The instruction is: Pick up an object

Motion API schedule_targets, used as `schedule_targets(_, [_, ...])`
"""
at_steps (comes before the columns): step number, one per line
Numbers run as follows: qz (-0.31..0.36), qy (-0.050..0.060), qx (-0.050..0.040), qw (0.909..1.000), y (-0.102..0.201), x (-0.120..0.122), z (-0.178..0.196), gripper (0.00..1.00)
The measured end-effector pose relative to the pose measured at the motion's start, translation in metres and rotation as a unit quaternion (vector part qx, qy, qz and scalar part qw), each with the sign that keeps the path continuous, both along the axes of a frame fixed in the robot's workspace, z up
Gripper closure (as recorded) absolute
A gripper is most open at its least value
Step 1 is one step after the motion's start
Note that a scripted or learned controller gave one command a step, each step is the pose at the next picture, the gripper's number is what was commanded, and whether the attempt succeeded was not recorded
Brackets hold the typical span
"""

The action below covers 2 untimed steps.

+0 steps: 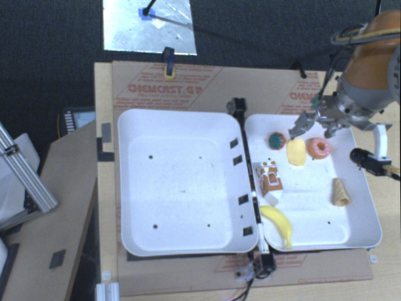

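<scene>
A dark carpeted floor is surrounding a bench covered by a tan cardboard sheet (pixel 188 83) with red lettering, and a shiny silver plate (pixel 149 16) is lying on the floor beyond its far edge. At the far left, a slanted aluminium rail (pixel 22 168) is leaning beside a lower wooden surface. On the cardboard, the left bin (pixel 182 180) is sitting with its white floor bare apart from a few small dark dots. A row of black clips is running down the seam where it is meeting the right bin (pixel 357 212). Just inside that seam, a small orange-and-white block toy (pixel 270 177) is resting, and below it a yellow banana (pixel 279 223) is curving toward the near rim. Farther in, a small green-and-red round object (pixel 276 140) is lying near the far wall, with a yellow rounded object (pixel 296 152) just beside it and a pink ring-shaped doughnut (pixel 319 148) touching or nearly touching that yellow piece on its right. A tan cone-shaped piece (pixel 339 192) is lying by itself near the right wall. The gripper (pixel 315 125) is hanging over the far part of the right bin, just above the yellow object and the doughnut, with its two fingers spread apart and nothing between them. Behind it, the grey wrist is joining the arm's orange band (pixel 373 61) at the upper right.
</scene>
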<state>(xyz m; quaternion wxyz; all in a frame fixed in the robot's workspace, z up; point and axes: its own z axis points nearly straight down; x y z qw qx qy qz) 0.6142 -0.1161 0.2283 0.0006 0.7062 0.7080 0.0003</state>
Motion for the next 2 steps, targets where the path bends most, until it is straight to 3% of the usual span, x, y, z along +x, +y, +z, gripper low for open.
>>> schedule_targets(1, [-0.003, -0.005, -0.0033, 1.0000, -0.088, 0.034, 0.054, 0.00])
schedule_targets(2, [0.001, -0.006, -0.0021, 1.0000, -0.090, 0.051, 0.133, 0.00])
